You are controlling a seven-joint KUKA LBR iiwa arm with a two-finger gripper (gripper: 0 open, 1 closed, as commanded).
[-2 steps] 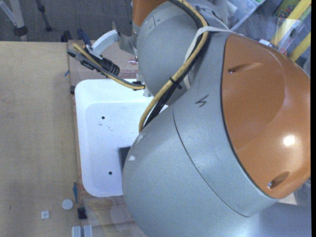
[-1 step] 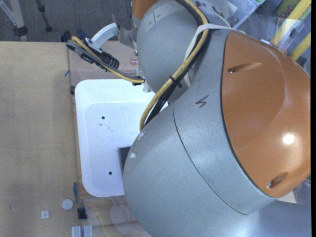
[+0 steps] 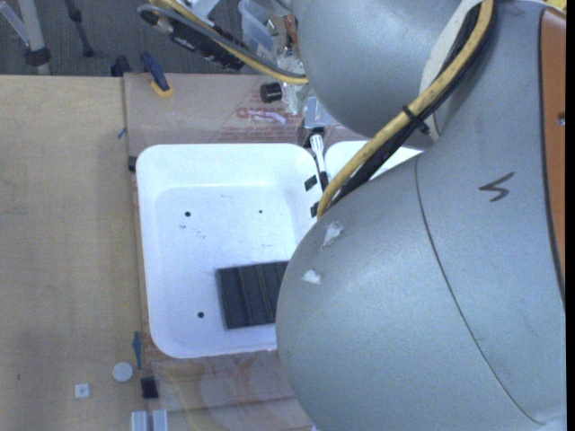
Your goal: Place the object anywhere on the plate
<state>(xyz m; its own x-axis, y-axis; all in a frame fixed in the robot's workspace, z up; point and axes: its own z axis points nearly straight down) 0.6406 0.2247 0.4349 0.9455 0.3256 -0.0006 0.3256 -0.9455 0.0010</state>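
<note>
Whether the gripper was open or closed could not be told, because the big grey arm (image 3: 431, 268) swung across the frame with its yellow cable (image 3: 395, 124) looped over the joint. The dark ribbed slab (image 3: 247, 296), probably the object, lay flat in the left bin (image 3: 171, 196), its right end under the arm. By my read this was the pick stage, and next came a clean grasp and a carry to the plate; pale wooden bench (image 3: 54, 241) all round, right bin (image 3: 346, 155) peeking past.

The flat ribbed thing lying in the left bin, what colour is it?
Black, or very dark grey: the ribbed slab shows best in the camera view.
</note>
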